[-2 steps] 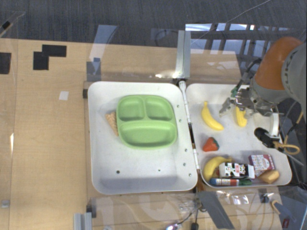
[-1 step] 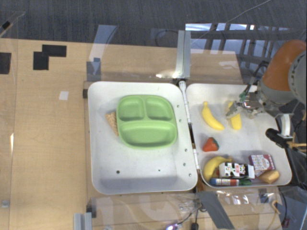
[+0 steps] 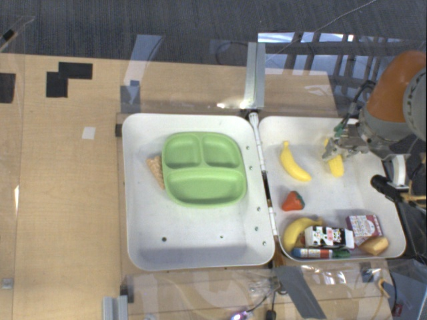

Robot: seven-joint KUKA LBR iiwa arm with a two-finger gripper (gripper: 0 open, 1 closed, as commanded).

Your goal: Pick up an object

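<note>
We see the gripper (image 3: 341, 141) in the right bin (image 3: 393, 205), low over a small yellow piece (image 3: 336, 165) that lies just below its fingertips; we cannot tell if the fingers are spread or pressed together. A little to its left lies a banana (image 3: 294, 163). Further toward the front of the bin are a strawberry (image 3: 292, 201), a second banana (image 3: 297, 231), a small carton (image 3: 328, 236) and a marker (image 3: 320, 252). Far to the left, the other bin (image 3: 140, 199) bears a green divided plate (image 3: 203, 168).

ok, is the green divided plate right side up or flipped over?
Right side up: the green plate in the left bin shows its three recessed compartments facing the camera.
</note>
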